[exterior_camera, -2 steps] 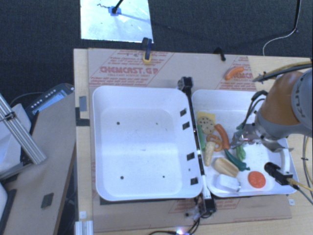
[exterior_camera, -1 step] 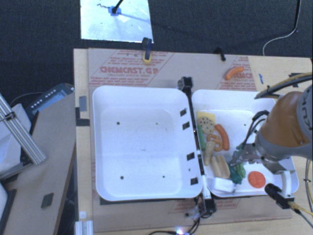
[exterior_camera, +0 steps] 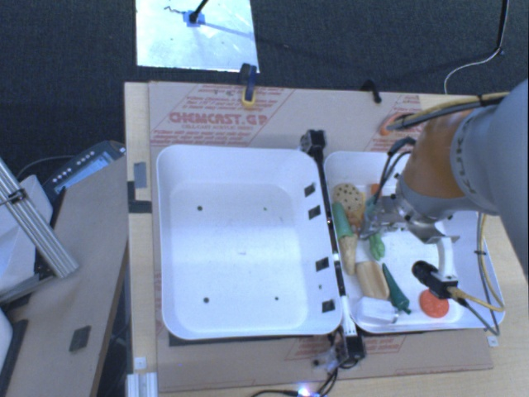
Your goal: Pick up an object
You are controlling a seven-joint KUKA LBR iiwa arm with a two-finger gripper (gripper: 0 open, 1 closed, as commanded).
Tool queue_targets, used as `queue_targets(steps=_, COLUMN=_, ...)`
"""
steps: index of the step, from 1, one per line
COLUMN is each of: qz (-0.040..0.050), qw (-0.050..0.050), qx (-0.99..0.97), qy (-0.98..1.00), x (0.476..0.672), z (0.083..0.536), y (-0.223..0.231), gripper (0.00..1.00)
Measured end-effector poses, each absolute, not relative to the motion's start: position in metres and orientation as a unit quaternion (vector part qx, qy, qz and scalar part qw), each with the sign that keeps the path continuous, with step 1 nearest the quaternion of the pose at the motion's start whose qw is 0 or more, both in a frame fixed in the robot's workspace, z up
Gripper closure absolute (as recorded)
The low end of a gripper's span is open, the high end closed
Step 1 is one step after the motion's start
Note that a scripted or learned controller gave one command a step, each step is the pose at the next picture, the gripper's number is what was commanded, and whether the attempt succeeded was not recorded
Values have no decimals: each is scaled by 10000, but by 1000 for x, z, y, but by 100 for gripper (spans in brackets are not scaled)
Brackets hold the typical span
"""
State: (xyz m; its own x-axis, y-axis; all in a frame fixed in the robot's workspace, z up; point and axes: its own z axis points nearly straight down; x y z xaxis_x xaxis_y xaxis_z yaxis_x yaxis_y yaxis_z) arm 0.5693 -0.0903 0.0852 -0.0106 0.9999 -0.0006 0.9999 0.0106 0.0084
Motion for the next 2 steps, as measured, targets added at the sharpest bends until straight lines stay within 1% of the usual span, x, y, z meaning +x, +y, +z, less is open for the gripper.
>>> queue_targets(steps=1, qz=51, qw=82, qx=7057, qy=7084, x=569, z=342, y=-122, gripper=100)
queue_targets(steps=2, qz=2, qw=-28, qx=7029, qy=7113, x=569, z=269, y=-36, gripper=100)
